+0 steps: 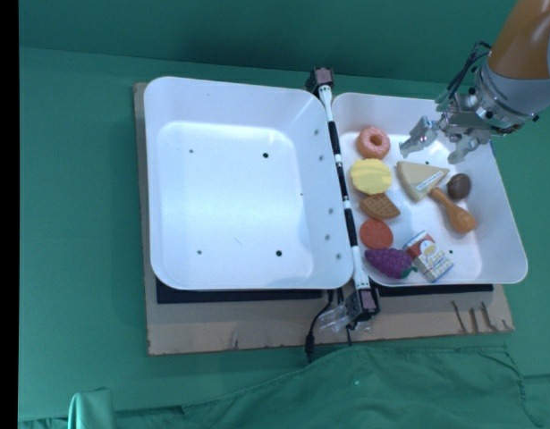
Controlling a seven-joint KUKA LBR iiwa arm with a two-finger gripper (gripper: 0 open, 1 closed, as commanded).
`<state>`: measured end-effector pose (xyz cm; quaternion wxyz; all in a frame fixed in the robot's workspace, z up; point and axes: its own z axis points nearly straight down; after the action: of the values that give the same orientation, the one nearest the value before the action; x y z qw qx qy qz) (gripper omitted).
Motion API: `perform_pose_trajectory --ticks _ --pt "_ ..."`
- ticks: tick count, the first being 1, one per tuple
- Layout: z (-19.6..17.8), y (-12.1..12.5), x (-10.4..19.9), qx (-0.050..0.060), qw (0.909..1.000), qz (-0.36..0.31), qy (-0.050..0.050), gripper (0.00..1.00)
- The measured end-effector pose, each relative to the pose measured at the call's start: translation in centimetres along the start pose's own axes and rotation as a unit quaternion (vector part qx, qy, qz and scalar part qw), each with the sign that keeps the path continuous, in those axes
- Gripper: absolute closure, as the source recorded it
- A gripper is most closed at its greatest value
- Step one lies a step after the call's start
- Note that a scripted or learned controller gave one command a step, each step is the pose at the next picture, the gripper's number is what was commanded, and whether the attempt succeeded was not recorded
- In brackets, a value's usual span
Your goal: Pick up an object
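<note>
Your two-finger metal gripper (pixel 440 141) hangs with its fingers spread apart and nothing between them, over the far side of the right shallow white bin (pixel 507 244). Just below it lies the pale yellow plastic cheese wedge (pixel 421 179), beside a pink ringed toy doughnut (pixel 374 141) and a small brown nut-shaped toy (pixel 459 186). The wedge looks light, stiff and smooth; I would pinch its two flat slanting sides, since its slick surface may slip.

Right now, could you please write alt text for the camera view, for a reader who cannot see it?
A grey-and-orange robot arm reaches in from the right, its open gripper hovering above the right bin, which holds toy foods: a doughnut, cheese wedge, waffle and grapes. The left bin sits beside it on a green bench.
</note>
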<state>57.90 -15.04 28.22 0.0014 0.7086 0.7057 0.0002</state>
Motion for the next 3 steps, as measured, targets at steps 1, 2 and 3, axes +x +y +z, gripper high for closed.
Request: perform_pose_trajectory --ticks 1,2,3 --pt "5.7 -0.2 0.8 0.003 1.0000 0.000 0.000 0.00" --pt "8.4 0.2 0.4 -0.009 1.0000 0.000 -0.003 0.00" --pt "7.2 0.4 0.2 -0.013 0.9999 0.002 -0.006 1.00"
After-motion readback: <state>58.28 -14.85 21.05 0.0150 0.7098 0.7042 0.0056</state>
